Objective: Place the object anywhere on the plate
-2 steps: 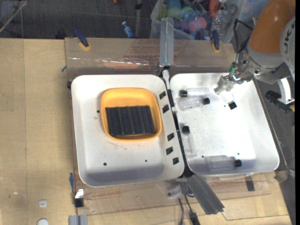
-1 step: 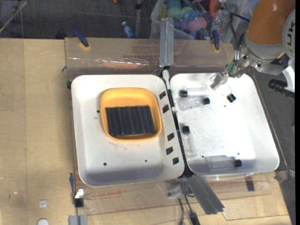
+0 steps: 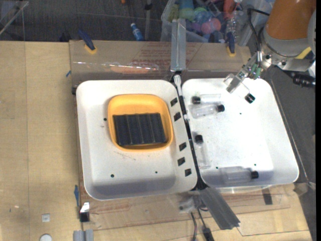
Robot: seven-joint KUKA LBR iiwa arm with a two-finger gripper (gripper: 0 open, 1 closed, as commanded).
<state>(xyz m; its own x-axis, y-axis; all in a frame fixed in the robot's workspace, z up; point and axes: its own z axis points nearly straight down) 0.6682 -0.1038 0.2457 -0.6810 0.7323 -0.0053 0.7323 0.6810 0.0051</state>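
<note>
Fingers [image 3: 233, 83] look parted, one pale tip and one dark tip spread over the far part of the right bin [image 3: 281, 154], with nothing between them; the gripper [image 3: 242, 90] is empty.

Nearest the camera, a clear vial [image 3: 235, 173] with a black cap lies flat along the right bin's near wall. It is probably a candidate for the object, and a grab there risks the fingers fouling the wall. Its glassy body blends into the white floor, so its outline is hard to trace.

Further in, a small capped vial [image 3: 198, 139] sits just beside the divider between the bins, another tight spot. Level with it in the left bin, the yellow plate [image 3: 116, 107] already carries a dark ridged block [image 3: 139, 128] over most of its floor. Anything round dropped there could roll off the ridges or settle on the rim instead of inside.

Further still, two more clear vials [image 3: 208, 107] lie close together near the gripper. Closing on one may knock the other away, or the smooth cylinder may squirt out sideways.

Which vial is meant cannot be told. At the far right the arm is cropped above its orange band [image 3: 291, 14], and the wrist hides how the fingers are mounted.
</note>
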